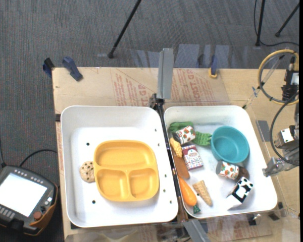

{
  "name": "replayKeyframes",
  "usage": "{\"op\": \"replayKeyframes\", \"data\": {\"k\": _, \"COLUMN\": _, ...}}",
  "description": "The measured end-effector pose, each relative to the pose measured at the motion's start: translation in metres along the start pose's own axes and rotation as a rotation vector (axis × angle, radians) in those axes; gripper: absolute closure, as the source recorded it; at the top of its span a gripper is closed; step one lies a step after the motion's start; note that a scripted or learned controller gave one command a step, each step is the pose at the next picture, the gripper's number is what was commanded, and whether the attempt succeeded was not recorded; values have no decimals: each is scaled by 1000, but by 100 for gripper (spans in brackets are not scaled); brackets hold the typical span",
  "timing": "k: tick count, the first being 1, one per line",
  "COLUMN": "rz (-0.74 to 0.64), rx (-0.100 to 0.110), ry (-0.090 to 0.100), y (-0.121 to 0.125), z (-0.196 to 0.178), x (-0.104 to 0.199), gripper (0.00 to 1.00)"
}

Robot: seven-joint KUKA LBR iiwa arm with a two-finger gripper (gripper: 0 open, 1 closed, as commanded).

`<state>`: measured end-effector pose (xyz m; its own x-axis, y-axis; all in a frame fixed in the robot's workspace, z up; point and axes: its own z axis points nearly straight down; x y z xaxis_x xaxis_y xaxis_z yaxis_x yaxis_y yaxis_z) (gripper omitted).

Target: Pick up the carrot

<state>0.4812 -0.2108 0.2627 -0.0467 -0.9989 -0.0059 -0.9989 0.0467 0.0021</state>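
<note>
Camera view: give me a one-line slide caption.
Carrot lies along the right bin's left wall beside a cone; yellow divided plate and cookie fill the left bin.

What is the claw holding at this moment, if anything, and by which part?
It cannot be told: the claw cannot be made out. The carrot lies untouched along the left wall of the right bin.

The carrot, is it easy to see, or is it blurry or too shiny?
In the camera view the carrot looks fairly sharp and bright orange against the white right bin, with no glare on it. The light is soft and even, so shadows are faint. Small print on the little box is too blurry to read.
</note>
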Motion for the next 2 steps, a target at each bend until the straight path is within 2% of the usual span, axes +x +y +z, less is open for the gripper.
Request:
{"op": "replayKeyframes", "data": {"k": 1, "rz": -483, "rx": 1, "ry": -1, "y": 2, "z": -31, "x": 0, "gripper": 100}}
{"op": "replayKeyframes", "data": {"k": 2, "rz": -847, "rx": -1, "ry": -3, "y": -6, "z": -18, "x": -10, "gripper": 100}}
